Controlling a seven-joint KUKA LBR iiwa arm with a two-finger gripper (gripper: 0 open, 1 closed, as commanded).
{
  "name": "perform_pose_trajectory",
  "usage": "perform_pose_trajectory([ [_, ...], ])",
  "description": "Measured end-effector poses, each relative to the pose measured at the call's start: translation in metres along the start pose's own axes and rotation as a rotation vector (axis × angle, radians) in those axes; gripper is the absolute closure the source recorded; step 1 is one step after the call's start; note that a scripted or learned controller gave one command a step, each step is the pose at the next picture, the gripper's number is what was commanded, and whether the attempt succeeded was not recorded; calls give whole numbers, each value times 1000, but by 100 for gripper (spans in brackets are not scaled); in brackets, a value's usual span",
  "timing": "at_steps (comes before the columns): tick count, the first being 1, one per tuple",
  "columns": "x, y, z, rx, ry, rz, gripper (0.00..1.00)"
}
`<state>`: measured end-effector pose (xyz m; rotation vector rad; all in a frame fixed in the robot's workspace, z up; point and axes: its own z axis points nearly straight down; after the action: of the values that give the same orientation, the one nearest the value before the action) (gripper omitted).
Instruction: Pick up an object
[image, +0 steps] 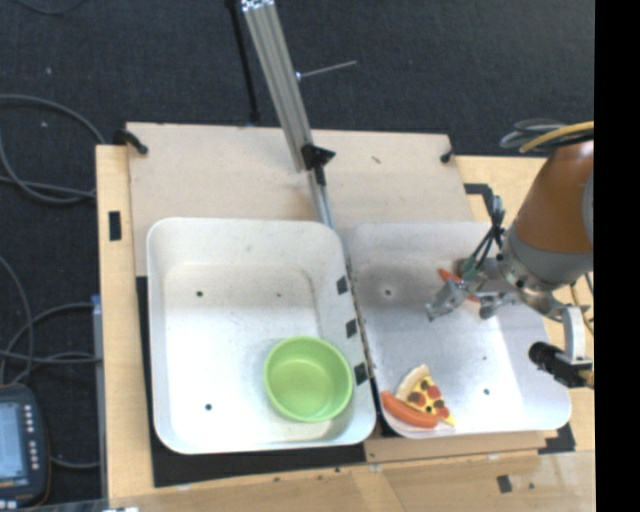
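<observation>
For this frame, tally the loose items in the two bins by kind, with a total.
Green bowl, in the left bin: 1
Toy pizza slice, in the right bin: 1
Toy hot dog, in the right bin beside the pizza slice: 1
Total: 3

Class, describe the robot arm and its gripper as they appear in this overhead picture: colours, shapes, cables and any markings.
The arm enters from the right as a rounded, bulky body with a broad orange band over grey casing. Thin dark cables run down from it toward the gripper, a small grey metal assembly with a red-orange part near its tip. Yellow and grey cables loop behind the arm. No markings are legible.
</observation>
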<state>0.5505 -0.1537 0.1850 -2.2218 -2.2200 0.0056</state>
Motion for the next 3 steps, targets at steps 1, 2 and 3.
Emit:
perform_pose_trajectory([
  [1, 2, -3, 43, 0, 0, 0, 0],
  [2, 0, -3, 86, -3, -1, 1, 0],
  [3, 0, -1, 73, -9, 1, 4, 100],
])
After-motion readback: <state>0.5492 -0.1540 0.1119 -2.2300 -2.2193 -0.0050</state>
